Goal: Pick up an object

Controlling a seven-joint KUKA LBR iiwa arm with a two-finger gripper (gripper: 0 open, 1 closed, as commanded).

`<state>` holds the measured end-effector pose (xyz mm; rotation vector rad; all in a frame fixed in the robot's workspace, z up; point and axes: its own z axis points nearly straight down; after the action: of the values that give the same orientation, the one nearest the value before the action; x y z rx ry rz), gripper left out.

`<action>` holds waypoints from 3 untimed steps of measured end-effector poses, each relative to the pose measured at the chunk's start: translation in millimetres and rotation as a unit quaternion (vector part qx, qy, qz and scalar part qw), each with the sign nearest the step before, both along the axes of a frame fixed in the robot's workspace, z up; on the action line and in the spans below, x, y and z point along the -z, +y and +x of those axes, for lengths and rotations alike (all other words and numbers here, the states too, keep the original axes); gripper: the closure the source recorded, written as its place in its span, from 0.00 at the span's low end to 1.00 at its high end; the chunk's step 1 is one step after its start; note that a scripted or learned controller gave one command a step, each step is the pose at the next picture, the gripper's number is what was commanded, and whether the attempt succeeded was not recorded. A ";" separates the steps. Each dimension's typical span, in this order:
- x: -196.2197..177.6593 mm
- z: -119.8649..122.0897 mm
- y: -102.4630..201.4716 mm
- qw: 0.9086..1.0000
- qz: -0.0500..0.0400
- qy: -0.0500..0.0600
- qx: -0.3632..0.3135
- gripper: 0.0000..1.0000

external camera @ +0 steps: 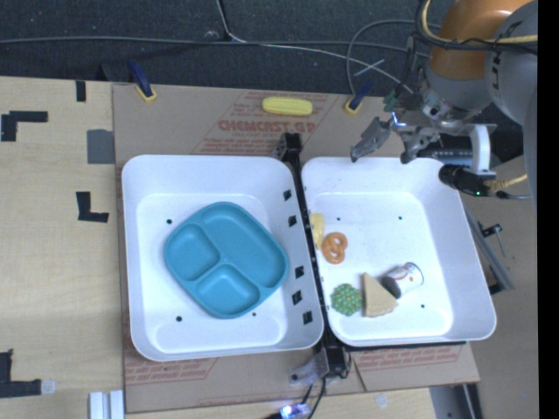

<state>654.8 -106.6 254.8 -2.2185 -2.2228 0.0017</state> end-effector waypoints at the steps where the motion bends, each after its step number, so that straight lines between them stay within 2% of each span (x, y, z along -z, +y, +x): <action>1: 57.8 1.9 -9.1 1.000 -0.001 0.003 0.001 0.00; 3: 150.8 0.6 4.1 1.000 -0.001 0.002 0.000 0.00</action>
<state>655.4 -102.6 104.0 -2.2171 -2.2210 0.0075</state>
